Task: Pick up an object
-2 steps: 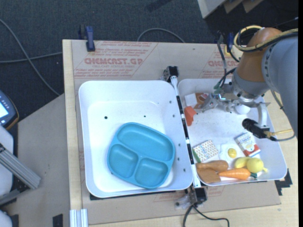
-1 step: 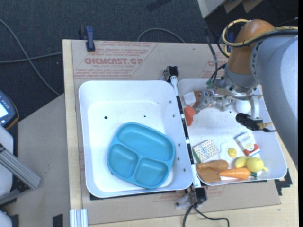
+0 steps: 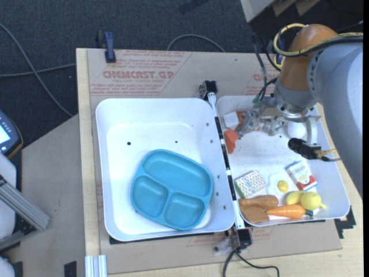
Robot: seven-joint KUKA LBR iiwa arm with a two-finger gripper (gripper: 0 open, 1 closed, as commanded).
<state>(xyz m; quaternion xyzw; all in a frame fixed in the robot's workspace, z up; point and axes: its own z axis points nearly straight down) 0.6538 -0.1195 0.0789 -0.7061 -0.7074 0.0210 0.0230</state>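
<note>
We begin far to the left of the gripper (image 3: 260,122), where the left bin (image 3: 115,120) holds a blue divided plate (image 3: 171,188), well apart from the tool and no part of this pick; the gripper itself hangs low over the upper left part of the right bin (image 3: 331,196), below the orange band (image 3: 300,56) of the arm.

Just left of and a little below the gripper lies a small orange-red object (image 3: 230,141) against the bin's left wall, and it looks the nearest candidate; whether the gripper is open or closed we cannot tell, since the wrist hides the tips, and nothing we see shows it holding anything.

Below the gripper, toward the near edge, sit a patterned packet (image 3: 250,183), a bread-like brown piece (image 3: 258,206) and a carrot (image 3: 286,212); below and to its right lie a small yellow piece (image 3: 282,186), a little box (image 3: 300,175) and a lemon-like yellow fruit (image 3: 305,199).

In our judgement the step in hand is settling on a target; to do it well we would centre over the orange-red object, keep clear of the bin wall beside it, descend straight, and close only once it sits squarely in the gap; the crowded cluster below invites a glancing, failed grasp.
</note>
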